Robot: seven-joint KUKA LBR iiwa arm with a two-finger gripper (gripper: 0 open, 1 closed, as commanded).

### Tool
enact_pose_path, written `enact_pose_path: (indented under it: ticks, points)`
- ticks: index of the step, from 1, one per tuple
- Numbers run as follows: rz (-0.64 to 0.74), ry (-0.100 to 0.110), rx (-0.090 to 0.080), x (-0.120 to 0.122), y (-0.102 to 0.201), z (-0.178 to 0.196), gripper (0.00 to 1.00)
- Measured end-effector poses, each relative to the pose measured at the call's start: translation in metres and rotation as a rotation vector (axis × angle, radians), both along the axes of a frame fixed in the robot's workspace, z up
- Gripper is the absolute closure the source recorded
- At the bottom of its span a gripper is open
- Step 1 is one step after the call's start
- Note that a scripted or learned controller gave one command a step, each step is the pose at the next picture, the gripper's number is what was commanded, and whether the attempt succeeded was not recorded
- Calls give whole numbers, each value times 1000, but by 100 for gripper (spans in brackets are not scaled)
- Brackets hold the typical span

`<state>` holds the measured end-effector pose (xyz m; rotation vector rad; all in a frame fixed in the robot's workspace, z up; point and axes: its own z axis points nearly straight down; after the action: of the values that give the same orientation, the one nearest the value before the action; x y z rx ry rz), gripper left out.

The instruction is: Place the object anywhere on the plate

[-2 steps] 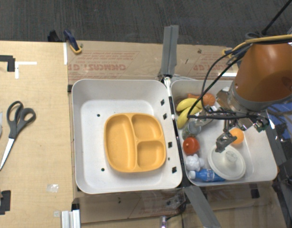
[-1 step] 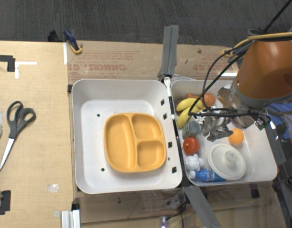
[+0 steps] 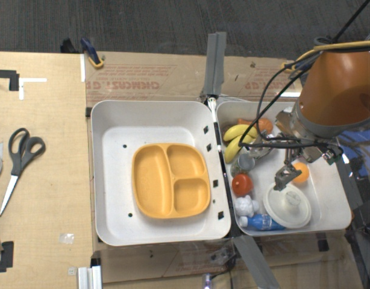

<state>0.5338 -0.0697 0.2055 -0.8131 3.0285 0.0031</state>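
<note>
A yellow plate [image 3: 171,180] with three compartments lies in the left white bin [image 3: 106,161]. My gripper [image 3: 286,178] hangs over the right bin [image 3: 337,188], just above the rim of a white round bowl [image 3: 287,206]. A small orange ball [image 3: 301,173] sits right beside the gripper, on its right. A banana [image 3: 236,138], a red round fruit [image 3: 241,183] and another orange piece [image 3: 264,125] lie in the same bin to the gripper's left. Whether anything is between the gripper's tips is not visible.
A blue bottle [image 3: 260,223] and a small white figure [image 3: 245,206] lie at the right bin's front. Scissors [image 3: 19,155] rest on the wooden bench at the far left. The arm's orange band [image 3: 338,83] and black cables [image 3: 275,95] hang over the right bin's back.
</note>
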Motion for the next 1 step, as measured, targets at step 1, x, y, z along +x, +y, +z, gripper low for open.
enact_pose_path:
  ticks: [1]
  points:
    - [281, 2, -3, -22, -11, -13, 0]
